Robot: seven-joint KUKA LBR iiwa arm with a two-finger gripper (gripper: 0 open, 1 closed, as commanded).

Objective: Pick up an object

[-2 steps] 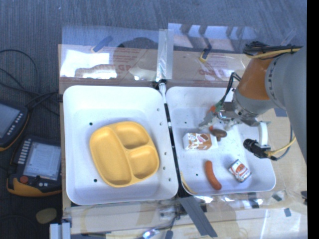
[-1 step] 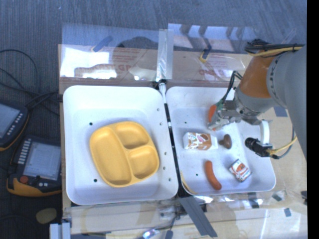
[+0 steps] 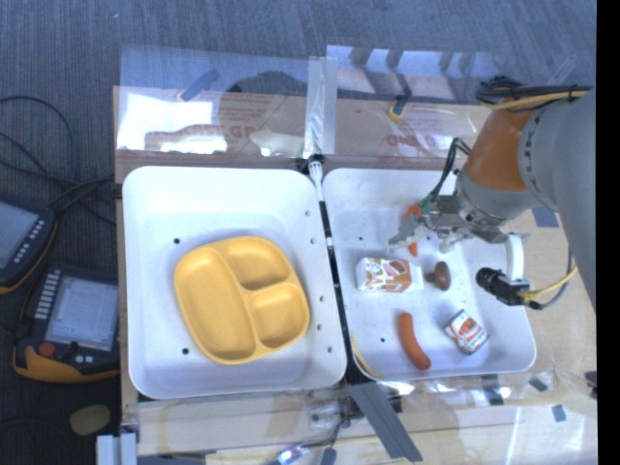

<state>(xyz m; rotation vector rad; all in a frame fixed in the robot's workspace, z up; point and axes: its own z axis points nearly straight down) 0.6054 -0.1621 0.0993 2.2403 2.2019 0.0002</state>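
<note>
The right bin [image 3: 504, 356] holds several objects. A white and orange packet [image 3: 387, 275] lies near its middle, with a small brown lump [image 3: 441, 276] just to its right. An orange-red sausage [image 3: 414, 341] lies toward the front edge, beside a small red and white packet [image 3: 466, 331]. My gripper [image 3: 423, 239] hangs low over the back half of this bin, just behind the white and orange packet and the brown lump. A tiny red piece [image 3: 414, 249] shows right under it. I see nothing held.
The left bin [image 3: 155, 201] holds a yellow divided plate [image 3: 242, 298]. A ridge where the bin walls meet [image 3: 327, 260] separates the two bins. Cables [image 3: 542, 294] trail from the wrist over the right bin's right side. Clear plastic sheeting [image 3: 320, 105] stands behind both bins.
</note>
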